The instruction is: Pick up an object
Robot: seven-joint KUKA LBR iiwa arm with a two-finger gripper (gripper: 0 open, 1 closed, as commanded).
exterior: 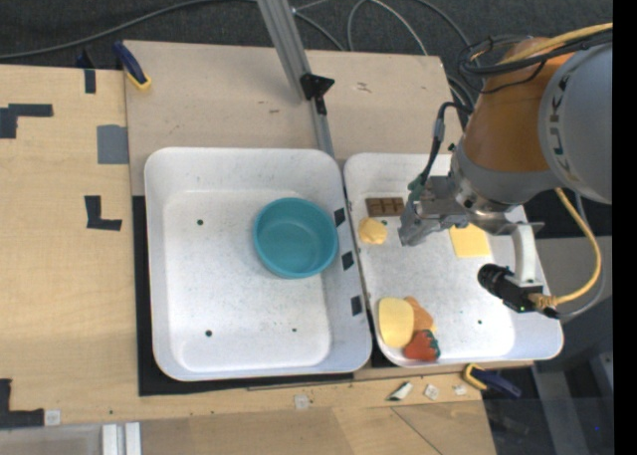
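The left bin (pixel 179 194) holds a teal bowl (pixel 295 236). In the right bin (pixel 537 343), a brown block (pixel 383 206) and a yellow ball (pixel 373 232) lie at the far left, a yellow slice (pixel 469 241) sits right of the gripper (pixel 416 232), and a yellow, orange and red cluster (pixel 408 328) rests near. Whether the gripper grasps anything, I cannot tell.

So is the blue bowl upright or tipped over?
Upright. The blue bowl sits in the left bin with its round opening facing up, and nothing shows inside it.
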